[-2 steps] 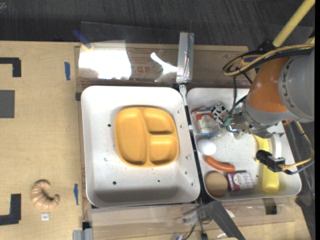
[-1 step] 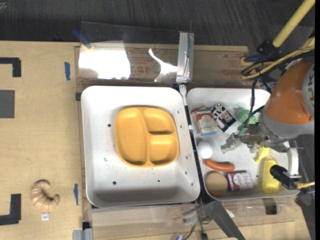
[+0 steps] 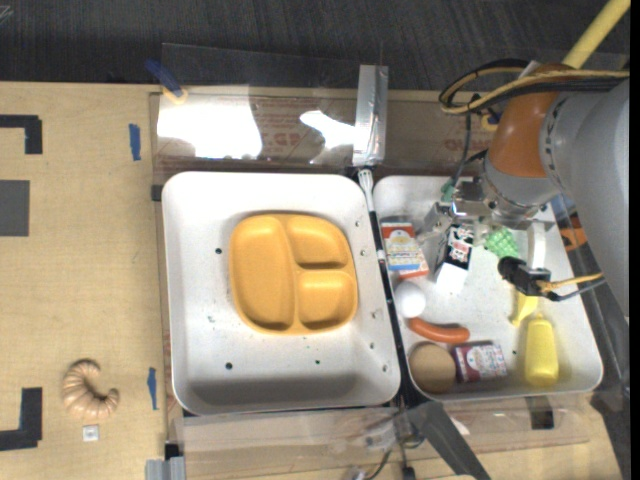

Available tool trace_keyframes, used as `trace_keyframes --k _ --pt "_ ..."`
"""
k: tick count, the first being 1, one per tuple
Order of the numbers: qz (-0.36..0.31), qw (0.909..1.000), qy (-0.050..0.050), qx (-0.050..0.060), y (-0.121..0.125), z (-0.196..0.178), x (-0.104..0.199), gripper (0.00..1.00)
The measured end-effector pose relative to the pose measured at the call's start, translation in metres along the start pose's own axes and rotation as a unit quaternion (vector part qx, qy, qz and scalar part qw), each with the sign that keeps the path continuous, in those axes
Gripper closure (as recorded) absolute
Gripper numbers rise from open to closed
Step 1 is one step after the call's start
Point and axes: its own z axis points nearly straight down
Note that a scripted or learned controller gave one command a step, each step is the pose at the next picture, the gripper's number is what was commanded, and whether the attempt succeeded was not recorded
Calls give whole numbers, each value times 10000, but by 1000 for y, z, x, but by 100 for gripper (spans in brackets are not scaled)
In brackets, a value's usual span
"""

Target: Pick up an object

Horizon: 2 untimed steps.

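The right bin point(image 3: 590, 368) holds several items. A small carton with an orange label point(image 3: 403, 249) lies by its left wall, with a white round piece point(image 3: 411, 299) below it. Further down are a red sausage point(image 3: 438, 331), a brown round item point(image 3: 431, 367) and a dark red can point(image 3: 481, 361). A yellow squeeze bottle point(image 3: 540, 348) lies at the right and a green object point(image 3: 504, 240) sits near the top. My gripper point(image 3: 458, 240) hangs low over the upper middle of this bin, between the carton and the green object. Nothing is visibly held in it.
The left bin point(image 3: 190, 268) bears a yellow divided plate point(image 3: 293, 271). A croissant-like toy point(image 3: 90, 389) lies on the cardboard bench at the far left. Cables point(image 3: 560, 286) and the arm's orange band point(image 3: 520, 138) hang over the right bin's upper right.
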Motion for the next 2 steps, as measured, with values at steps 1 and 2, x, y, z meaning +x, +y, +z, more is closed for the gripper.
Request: trace_keyframes --k 1,2 --pt "-1154 9933 -43 -73 -34 1 5 0" --pt "-1352 9908 -49 -43 -21 3 6 0"
